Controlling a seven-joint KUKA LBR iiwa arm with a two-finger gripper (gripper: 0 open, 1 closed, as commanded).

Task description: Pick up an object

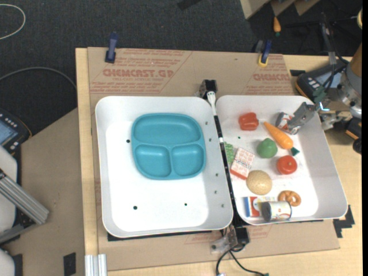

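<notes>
Status: no pick made so far as can be judged; every object lies in a bin and nothing sits between the fingers. Whole grasp and lift remain.

Left bin (109, 154): holds one teal divided plate (168, 145), three compartments, lying flat toward the far side of the bin. Nothing else in it.

Right bin (328, 171): all candidate objects are here. Along its left wall, a green packet (229, 152) and just right of it a red-and-white packet (242, 162). Far side: red pepper (248, 121). Centre: green round fruit (266, 148), with the carrot (279, 136) lying slantwise just beyond it. Right of centre: tomato (287, 165). Near side: tan potato-like piece (259, 182), a can on its side (270, 209) and a pretzel (289, 198) at the near wall.

Gripper (292, 121): over the far right part of the right bin, just beyond the carrot's thick end, arm entering from the right. Fingers look parted, holding nothing.

Judgement: carrot is the likeliest target, being nearest the gripper.
</notes>
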